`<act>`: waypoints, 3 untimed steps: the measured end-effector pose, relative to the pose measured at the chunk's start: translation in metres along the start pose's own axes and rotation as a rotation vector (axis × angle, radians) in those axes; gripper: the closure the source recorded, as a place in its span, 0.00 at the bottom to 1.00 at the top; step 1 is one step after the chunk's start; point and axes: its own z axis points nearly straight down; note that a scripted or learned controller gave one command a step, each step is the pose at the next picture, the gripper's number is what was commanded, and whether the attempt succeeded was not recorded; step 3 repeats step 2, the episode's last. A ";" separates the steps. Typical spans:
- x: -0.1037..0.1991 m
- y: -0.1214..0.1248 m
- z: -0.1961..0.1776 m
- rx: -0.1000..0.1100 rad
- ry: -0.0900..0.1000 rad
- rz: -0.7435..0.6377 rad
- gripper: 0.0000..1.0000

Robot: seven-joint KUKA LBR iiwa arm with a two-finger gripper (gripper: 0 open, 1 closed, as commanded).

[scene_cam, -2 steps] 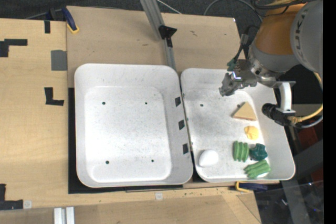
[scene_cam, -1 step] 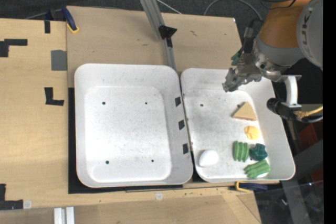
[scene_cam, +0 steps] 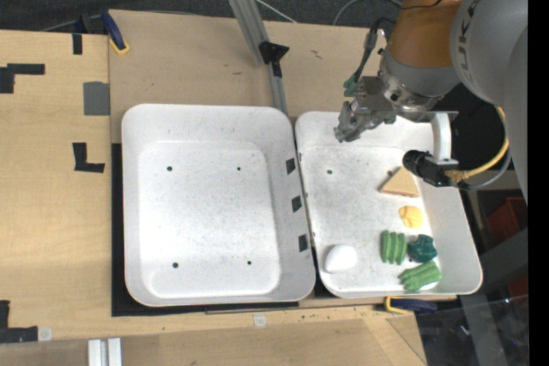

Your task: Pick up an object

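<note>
The claw is hovering over the right bin's far edge; I cannot tell its spread. The tan wedge, lying right, looks light and stiff; gripping its flat sides seems best.

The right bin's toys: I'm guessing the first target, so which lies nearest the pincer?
The tan wedge, uppermost of the toys in the right bin, lies closest to the pincer; the yellow piece, green pieces and white ball lie farther down.
</note>
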 end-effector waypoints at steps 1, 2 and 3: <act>0.052 0.008 0.017 0.003 -0.001 0.001 1.00; 0.100 0.012 0.026 0.002 -0.001 0.001 1.00; 0.100 0.012 0.026 0.002 -0.001 0.001 1.00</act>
